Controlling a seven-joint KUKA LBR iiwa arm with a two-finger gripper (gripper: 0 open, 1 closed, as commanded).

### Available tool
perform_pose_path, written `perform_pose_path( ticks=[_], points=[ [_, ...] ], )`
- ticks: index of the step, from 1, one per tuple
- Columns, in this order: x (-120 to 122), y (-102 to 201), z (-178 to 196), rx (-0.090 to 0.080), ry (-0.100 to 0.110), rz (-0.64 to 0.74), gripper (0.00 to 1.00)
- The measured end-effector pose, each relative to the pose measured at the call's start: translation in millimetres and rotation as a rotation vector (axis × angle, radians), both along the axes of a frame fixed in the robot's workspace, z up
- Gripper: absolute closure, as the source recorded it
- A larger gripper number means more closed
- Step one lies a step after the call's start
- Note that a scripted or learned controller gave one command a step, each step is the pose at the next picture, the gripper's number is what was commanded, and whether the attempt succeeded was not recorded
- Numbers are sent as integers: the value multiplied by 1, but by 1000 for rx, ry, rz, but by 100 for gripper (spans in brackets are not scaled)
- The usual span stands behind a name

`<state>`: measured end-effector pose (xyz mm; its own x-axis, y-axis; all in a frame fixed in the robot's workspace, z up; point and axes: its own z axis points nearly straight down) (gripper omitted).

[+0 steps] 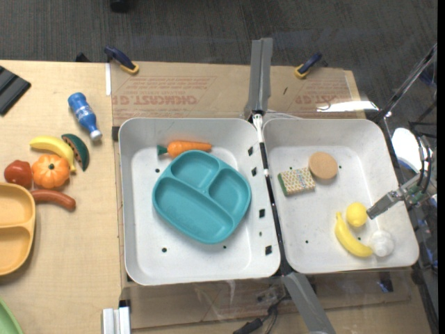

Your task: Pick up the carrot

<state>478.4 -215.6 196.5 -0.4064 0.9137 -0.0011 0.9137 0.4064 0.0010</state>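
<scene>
Your carrot (186, 147) lies on its side at the far edge of the left bin (135, 207), its green stub pointing left and the orange body tapering to the right. It sits just beside the far rim of the teal divided plate (201, 195), possibly touching it. It looks like a toy: I would judge it light, stiff and smooth, so it may roll or slip under a pinch. Take it across the thick middle of the orange body, fingers straddling its narrow width, and mind that the plate rim and the bin wall crowd both sides.

In the right bin (306, 249) you have a patterned sponge (297, 180), a round tan cookie-like disc (322, 165), a lemon (356, 214), a banana (351, 239) and a small white ball (381, 242).

The gripper (381, 205) reaches in at the right bin's right side, near the lemon, well apart from the carrot. You cannot tell from here how wide it stands, and nothing is seen in it.
</scene>
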Motion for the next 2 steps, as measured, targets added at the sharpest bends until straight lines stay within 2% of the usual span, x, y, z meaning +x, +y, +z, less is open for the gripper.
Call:
perform_pose_path(
  ticks=[1, 2],
  points=[
    [64, -7, -2, -1, -1, 184, 0],
    [41, -6, -105, 1, 1, 144, 0]
  ],
)
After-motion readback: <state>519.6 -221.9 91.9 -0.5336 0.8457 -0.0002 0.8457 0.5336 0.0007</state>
